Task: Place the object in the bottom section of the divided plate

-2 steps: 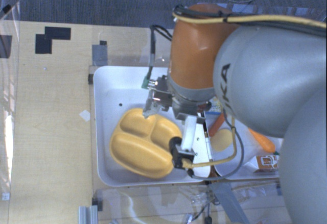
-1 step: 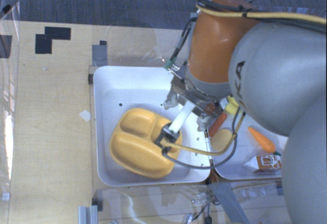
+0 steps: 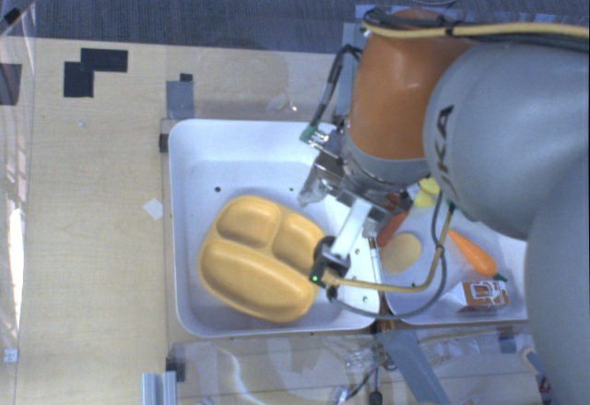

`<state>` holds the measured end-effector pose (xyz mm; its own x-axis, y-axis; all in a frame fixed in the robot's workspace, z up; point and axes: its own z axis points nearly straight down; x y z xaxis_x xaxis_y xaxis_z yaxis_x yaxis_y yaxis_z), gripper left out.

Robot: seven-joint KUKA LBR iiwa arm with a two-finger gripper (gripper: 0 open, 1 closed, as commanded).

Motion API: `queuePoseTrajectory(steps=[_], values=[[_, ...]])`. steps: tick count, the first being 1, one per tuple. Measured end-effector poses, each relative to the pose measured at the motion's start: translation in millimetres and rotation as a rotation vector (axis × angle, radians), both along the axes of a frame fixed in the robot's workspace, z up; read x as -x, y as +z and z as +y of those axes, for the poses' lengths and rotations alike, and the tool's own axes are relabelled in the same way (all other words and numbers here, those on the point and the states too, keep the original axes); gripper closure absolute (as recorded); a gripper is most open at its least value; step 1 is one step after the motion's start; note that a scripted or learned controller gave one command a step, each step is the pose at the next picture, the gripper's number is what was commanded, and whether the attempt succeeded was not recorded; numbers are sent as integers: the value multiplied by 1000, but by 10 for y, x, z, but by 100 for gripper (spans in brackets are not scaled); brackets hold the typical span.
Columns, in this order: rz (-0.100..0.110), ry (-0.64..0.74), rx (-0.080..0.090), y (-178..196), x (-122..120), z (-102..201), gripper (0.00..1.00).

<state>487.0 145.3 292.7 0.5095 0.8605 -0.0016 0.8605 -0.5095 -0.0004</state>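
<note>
Camera view shows the arm (image 3: 498,136) as the nearest thing, very large at the right of the frame. It reaches from the right toward the centre, and its orange band (image 3: 396,89) stands above the wrist. The wrist points downward and to the left, so the gripper (image 3: 321,180) is over the right part of the left bin (image 3: 198,163), just above the right edge of the plate (image 3: 249,256). If the claw is open or closed, I cannot tell, because the wrist covers it.

There are two white bins and one plate. The plate is yellow and has three sections: two small ones toward the upper side and one long one toward the lower side of the frame. It lies in the lower middle of the left bin, and all three sections show only yellow.

The right bin (image 3: 461,274), at the lower right and partly under the arm, holds five loose things that I can count: one carrot (image 3: 472,252), one round tan disc (image 3: 402,252), one red piece (image 3: 392,226) touching the disc, one yellow piece (image 3: 427,191) above them, and one small brown box (image 3: 483,294) near the lower rim. Which of these is the object of the task, I cannot tell.

Farther, the wooden bench (image 3: 92,209) carries black marks (image 3: 92,71) at the upper left.
</note>
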Motion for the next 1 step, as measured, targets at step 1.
queuePoseTrajectory(steps=[1], values=[[-3, -435, -2, 370, -2, 561, 0]])
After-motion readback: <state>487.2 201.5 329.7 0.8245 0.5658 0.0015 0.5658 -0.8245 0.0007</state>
